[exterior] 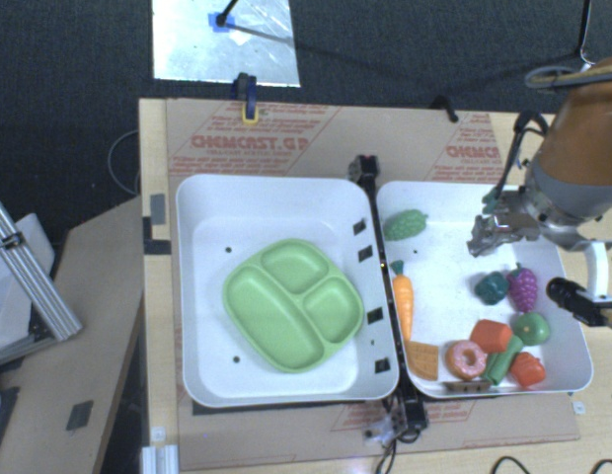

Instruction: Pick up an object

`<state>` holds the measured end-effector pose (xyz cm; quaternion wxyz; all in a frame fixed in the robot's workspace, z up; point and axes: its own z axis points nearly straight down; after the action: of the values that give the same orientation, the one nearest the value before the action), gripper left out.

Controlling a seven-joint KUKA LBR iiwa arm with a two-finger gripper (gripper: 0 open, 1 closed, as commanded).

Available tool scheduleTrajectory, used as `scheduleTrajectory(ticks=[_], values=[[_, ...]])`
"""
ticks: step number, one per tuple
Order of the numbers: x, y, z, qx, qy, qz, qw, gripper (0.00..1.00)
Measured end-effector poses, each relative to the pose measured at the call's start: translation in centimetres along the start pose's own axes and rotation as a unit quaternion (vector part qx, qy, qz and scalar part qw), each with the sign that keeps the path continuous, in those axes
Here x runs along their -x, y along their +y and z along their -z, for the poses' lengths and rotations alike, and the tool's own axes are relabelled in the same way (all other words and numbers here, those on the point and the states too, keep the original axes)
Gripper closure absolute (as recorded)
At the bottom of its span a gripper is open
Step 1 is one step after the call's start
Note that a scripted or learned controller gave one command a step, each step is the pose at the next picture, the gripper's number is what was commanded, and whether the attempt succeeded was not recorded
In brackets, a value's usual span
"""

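Note:
My gripper (487, 237) hangs over the right bin (439, 265), above its back right part, near the teal toy (492, 286) and the purple grapes (523, 286). Nothing shows between its fingers. Other toy foods lie in that bin: a green leafy piece (406, 224) at the back, an orange carrot (403, 305) along the left wall, a pink doughnut (467, 359), a cracker (420, 356), a red-orange piece (491, 335), a green pepper (531, 327) and a red tomato (528, 368) at the front right.
The left bin (202, 265) holds a green divided plate (292, 304). A black divider with clips (380, 284) runs between the bins. The arm's grey and orange body (582, 156) stands over the right bin's far right side.

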<state>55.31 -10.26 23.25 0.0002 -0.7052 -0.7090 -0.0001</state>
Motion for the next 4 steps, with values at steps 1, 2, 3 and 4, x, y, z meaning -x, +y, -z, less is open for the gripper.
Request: scheduleTrajectory(ticks=[1, 2, 3, 4], values=[[-3.4, -4.2, 0.3, 0.0, 0.0, 0.001, 1.0, 1.0], [-3.7, -5.5, -1.0, 0.0, 0.0, -0.002, 1.0, 1.0], [-5.0, -4.1, -1.4, 0.001, 0.0, 0.0, 1.0, 1.0], [-4.5, -4.1, -0.1, 0.001, 0.0, -0.002, 1.0, 1.0]])
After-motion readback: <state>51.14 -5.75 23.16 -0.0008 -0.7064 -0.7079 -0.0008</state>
